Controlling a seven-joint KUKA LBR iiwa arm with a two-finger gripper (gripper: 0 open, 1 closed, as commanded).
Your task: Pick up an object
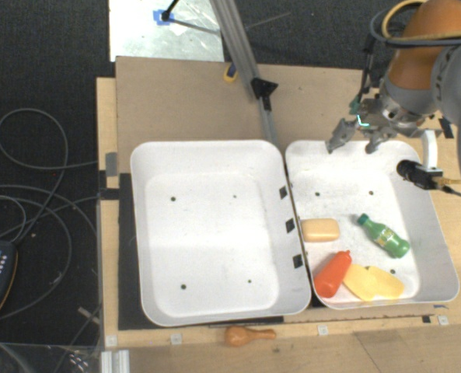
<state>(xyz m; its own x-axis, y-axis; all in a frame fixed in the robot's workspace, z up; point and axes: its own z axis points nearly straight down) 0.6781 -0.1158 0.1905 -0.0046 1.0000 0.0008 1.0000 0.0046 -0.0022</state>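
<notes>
Tool (pixel 353 141) hangs above the far rim of the right bin (pixel 448 270), fingers spread apart, nothing between them.

All candidates sit in that bin's near half, well apart from the tool:
- green bottle (pixel 384 235), lying on its side, slantwise
- tan block (pixel 321 230) by the bin's left wall
- orange-red piece (pixel 333 273) touching a yellow piece (pixel 373 283)

Handling, as judged: all look like small, light toy items (plastic or foam, cannot tell which). The bottle is likely stiff and smooth, prone to roll; take it across the body, fingers square to its long axis. The block looks the easiest: flat sides, standing alone. The orange-red and yellow pair crowd each other, leaving little finger room.

Left bin (pixel 148 169) sits alongside on the table (pixel 183 99).
</notes>
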